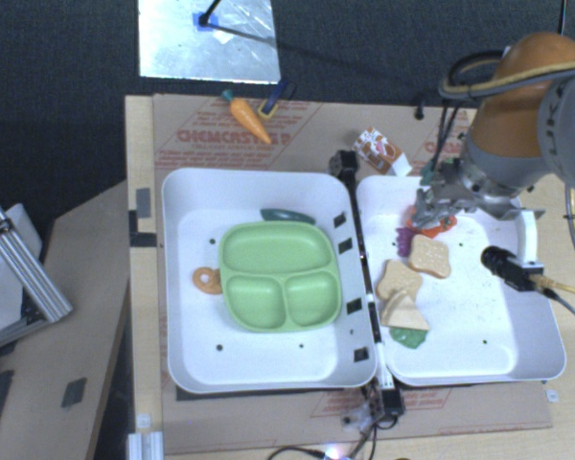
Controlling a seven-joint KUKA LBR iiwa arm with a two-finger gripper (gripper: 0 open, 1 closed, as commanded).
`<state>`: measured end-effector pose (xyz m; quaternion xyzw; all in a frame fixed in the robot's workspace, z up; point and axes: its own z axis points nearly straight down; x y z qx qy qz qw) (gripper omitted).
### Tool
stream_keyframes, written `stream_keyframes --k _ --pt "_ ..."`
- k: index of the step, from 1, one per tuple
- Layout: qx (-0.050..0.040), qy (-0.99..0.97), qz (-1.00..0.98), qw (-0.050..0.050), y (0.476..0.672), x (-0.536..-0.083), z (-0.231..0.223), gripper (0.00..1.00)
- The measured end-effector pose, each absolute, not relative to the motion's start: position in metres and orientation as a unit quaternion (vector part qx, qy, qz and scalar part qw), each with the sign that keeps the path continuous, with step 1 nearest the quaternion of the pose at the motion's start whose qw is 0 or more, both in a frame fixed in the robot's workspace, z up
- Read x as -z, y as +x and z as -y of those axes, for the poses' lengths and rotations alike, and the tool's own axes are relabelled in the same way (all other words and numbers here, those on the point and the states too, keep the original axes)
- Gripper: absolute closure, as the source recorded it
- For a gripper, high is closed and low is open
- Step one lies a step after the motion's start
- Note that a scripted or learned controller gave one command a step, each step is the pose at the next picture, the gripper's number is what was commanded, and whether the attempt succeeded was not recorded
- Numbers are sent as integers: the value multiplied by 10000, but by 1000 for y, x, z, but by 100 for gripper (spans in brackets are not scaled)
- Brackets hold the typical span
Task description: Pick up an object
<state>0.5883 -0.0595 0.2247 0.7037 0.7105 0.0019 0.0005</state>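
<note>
Gripper sits low over something red that's mostly hidden under it, toast slice just below. Grip state? Honestly can't tell.

A toy carrot lies on the tabletop beyond the far edge of the left bin. A shiny silver sheet sits farther back. A small snack packet lies near the right bin.
</note>
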Motion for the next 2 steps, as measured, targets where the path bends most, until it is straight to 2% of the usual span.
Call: stream_keyframes --k 1,2 --pt "-14 7040 -7102 1 610 -216 16 100" --pt "-26 7036 -7106 9 640 -229 -33 100"
